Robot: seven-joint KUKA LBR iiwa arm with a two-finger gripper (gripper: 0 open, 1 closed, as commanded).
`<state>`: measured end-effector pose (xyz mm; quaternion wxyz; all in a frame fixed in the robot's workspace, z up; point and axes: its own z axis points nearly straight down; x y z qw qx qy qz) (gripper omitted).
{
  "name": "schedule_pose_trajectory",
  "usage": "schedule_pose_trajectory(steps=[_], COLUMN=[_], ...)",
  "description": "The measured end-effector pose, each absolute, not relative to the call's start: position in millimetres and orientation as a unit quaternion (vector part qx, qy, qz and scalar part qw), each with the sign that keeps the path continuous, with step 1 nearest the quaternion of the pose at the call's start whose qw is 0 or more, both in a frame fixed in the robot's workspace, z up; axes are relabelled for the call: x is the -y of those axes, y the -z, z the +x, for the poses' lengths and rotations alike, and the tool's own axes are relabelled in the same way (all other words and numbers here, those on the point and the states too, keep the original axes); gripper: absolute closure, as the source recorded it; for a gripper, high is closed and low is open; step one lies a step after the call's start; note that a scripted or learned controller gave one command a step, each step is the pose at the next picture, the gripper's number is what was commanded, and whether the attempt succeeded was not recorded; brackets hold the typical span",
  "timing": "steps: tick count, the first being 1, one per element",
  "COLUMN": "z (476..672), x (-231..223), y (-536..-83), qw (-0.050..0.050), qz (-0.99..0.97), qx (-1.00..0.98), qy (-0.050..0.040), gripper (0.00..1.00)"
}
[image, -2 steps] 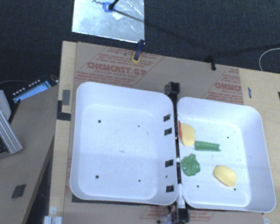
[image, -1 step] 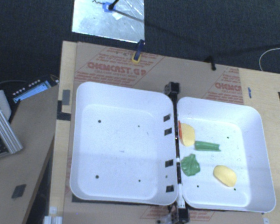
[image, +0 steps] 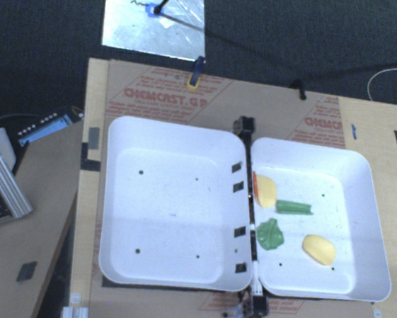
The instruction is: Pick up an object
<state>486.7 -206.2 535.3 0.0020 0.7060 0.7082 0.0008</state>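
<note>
Yellow lump (image: pixel 318 249) in the right bin (image: pixel 374 210) sits apart from the rest: easiest target, approach straight down. Pincer state: cannot tell.

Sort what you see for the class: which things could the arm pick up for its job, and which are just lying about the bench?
For the job:
- yellow piece by the divider
- yellow piece lower right
- green strip
- green leafy piece
- right bin, which holds them

Lying about:
- left bin
- foil sheet
- yellow clip
- cardboard sheet
</note>
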Motion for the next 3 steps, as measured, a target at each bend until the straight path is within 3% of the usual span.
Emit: schedule_pose_trajectory(steps=[3], z=[486.7], x=[206.2], y=[-535.3], qw=[0.002], qz=[0.706], qx=[-0.708], qy=[-0.0008], gripper=[1.0])
